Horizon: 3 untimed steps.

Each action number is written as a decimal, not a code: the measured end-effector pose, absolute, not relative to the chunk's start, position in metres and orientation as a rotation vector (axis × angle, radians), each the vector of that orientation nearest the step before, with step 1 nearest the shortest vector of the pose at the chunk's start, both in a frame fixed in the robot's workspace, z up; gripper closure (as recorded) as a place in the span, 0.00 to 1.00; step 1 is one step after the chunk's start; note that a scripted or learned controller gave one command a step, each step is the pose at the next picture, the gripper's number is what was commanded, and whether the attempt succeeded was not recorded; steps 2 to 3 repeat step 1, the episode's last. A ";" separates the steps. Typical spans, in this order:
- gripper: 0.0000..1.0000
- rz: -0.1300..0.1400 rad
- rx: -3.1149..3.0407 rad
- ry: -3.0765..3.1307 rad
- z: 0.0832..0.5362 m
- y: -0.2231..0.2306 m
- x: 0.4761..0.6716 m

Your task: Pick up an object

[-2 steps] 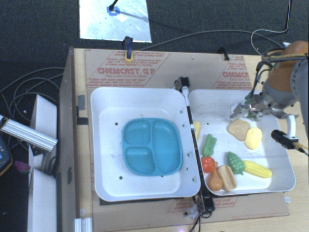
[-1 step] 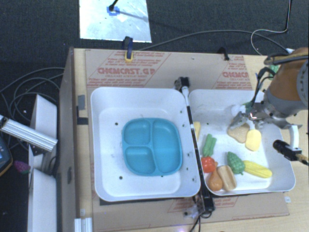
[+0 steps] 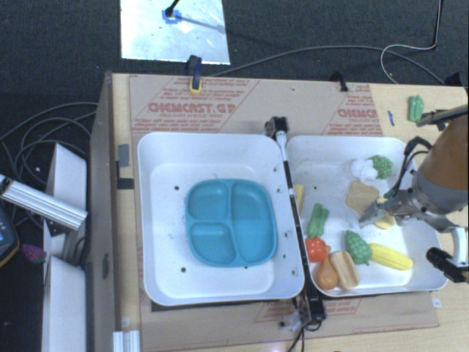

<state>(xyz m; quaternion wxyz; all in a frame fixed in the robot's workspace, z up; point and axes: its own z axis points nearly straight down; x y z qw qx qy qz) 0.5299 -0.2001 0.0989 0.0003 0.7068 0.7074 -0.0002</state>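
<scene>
Camera view, arm (image 3: 443, 169): reaching in from the right over the right bin (image 3: 330, 152), so the toys are lying within its range.
Jaws (image 3: 375, 215): hanging low beside the tan slice (image 3: 361, 196); I cannot tell whether they are wide or narrow, and nothing is showing between them.
Task's things: corn (image 3: 391, 256), broccoli (image 3: 378, 166), tomato (image 3: 316, 249) and hot dog (image 3: 344, 268) are all lying loose in the right bin.
Left bin (image 3: 157, 169): carrying a blue divided plate (image 3: 231, 221), probably waiting as the drop spot.

A blue divided plate (image 3: 230, 222) lies in the left bin (image 3: 157, 167). Both bins sit on a cardboard sheet (image 3: 220, 101) with red print. A foil square (image 3: 174, 19) lies on the dark floor beyond, with cables (image 3: 44, 123) at left.
</scene>
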 end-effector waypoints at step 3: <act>0.00 0.002 2.215 2.224 0.085 -0.206 0.598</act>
